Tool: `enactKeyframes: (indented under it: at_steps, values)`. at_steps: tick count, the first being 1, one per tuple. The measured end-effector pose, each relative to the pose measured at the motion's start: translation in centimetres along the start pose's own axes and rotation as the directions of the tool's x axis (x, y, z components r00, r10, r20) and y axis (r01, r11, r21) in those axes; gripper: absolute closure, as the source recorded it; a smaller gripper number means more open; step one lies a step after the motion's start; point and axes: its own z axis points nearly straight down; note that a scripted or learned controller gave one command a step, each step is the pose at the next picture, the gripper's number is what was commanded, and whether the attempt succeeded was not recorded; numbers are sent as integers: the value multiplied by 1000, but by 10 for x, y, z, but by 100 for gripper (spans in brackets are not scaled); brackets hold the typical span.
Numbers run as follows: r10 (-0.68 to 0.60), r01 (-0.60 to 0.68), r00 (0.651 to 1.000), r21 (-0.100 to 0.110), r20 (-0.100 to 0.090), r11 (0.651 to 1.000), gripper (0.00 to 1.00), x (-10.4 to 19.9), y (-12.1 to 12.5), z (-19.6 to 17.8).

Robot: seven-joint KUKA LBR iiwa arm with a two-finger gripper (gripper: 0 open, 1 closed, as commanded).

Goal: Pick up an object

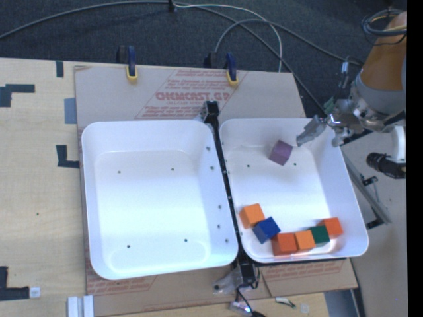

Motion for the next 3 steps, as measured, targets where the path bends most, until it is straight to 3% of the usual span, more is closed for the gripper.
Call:
enactKeyframes:
  at_steps: [1, 2, 3]
  values:
    - [-1, 1, 1000, 7, -3, 1000, 0, 7, 30, 144]
    - [-1, 1, 1000, -1, 0, 1000, 100, 6, 33, 128]
    - [-4, 4, 1000, 2, -1, 1000, 100, 69, 45, 130]
